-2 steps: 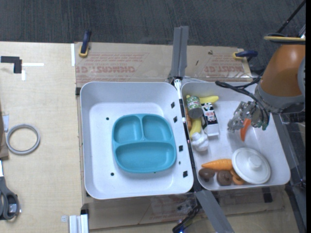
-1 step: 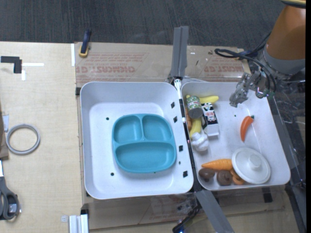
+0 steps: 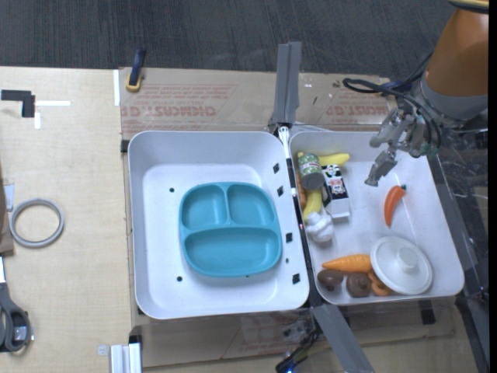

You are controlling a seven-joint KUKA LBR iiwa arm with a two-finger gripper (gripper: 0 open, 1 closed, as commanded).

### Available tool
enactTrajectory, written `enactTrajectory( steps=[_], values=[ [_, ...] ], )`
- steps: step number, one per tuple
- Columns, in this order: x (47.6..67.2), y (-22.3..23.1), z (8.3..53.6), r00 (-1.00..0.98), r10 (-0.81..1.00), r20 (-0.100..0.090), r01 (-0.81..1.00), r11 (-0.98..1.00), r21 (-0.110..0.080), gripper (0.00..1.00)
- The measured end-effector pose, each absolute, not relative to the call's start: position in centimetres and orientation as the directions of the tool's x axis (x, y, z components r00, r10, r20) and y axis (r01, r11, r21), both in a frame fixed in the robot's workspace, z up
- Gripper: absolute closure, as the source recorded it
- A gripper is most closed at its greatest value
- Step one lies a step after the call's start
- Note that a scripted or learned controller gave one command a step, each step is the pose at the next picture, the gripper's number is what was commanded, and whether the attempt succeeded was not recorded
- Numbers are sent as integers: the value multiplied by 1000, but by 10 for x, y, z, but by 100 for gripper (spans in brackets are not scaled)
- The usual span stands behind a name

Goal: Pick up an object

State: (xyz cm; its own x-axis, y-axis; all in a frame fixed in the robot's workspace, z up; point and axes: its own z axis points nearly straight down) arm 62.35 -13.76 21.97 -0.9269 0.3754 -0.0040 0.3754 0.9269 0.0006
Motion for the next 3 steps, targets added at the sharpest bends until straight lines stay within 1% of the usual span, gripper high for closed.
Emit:
enactTrajectory(
  steps=[1, 2, 3],
  values=[
    [599, -214, 96, -959, 284, -4, 284, 959, 0, 0],
    [651, -179, 94, -951, 309, -6, 309, 951, 1, 0],
    [601, -196, 93, -956, 294, -4, 294, 956, 0, 0]
  ],
)
